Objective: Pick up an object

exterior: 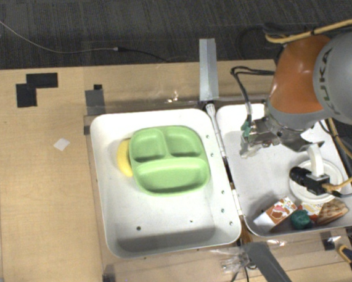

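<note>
Overhead, hovering above the far-left part of the right white bin [350, 216], gripper [250, 141] too blurred to judge; green three-compartment plastic tray [167, 158] over a yellow item [123, 159] in the left white bin [166, 231]; small packets [307, 212] at the right bin's near edge.

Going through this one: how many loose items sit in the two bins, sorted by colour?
Green: 2, the divided plate in the left bin and a small teal lump in the right bin
Yellow: 1, an item partly hidden under the plate
White: 1, a round piece
Red-brown: 1, a printed packet
Total: 5
</note>
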You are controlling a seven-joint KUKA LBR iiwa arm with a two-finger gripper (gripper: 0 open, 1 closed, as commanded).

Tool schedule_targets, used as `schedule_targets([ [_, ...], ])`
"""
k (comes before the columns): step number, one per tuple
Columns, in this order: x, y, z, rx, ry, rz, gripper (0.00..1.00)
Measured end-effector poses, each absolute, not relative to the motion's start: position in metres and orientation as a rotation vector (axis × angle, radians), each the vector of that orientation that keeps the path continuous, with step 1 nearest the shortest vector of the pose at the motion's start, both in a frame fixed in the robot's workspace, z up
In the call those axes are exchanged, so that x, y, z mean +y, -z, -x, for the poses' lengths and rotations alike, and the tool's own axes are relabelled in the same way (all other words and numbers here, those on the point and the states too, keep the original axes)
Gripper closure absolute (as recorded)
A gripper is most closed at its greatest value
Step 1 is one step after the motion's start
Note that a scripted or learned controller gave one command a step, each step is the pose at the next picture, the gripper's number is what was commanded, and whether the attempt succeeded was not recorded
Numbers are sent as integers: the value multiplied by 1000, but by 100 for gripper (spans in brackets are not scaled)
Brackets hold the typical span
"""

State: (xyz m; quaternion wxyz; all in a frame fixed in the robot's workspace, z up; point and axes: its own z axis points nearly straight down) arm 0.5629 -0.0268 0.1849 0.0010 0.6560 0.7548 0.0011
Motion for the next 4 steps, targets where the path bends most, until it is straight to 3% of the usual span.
schedule_targets([
  [1,-27,-185,-563,2370,-4,-2059,0],
  [2,-132,-252,-555,2393,-5,-2024,0],
  [3,-96,-89,-571,2599,-10,-1748,0],
  [4,-91,-204,-563,2434,-5,-1977,0],
])
